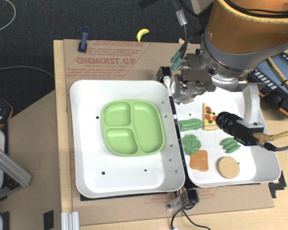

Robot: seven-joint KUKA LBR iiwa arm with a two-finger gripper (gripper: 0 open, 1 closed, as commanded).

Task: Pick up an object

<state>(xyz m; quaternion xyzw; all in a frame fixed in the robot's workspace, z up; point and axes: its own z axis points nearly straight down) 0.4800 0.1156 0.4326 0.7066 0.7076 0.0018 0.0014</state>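
you've got the left bin [86, 143] holding a green tray [133, 127] — right bin [264, 169] holds pizza [209, 117], greens [189, 124], cookie [228, 167]. gripper [185, 92] over its top-left corner — grip state, can't tell.

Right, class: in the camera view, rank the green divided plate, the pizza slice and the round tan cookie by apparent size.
1. green divided plate
2. and 3. unsure: the pizza slice and round tan cookie look about alike in size.
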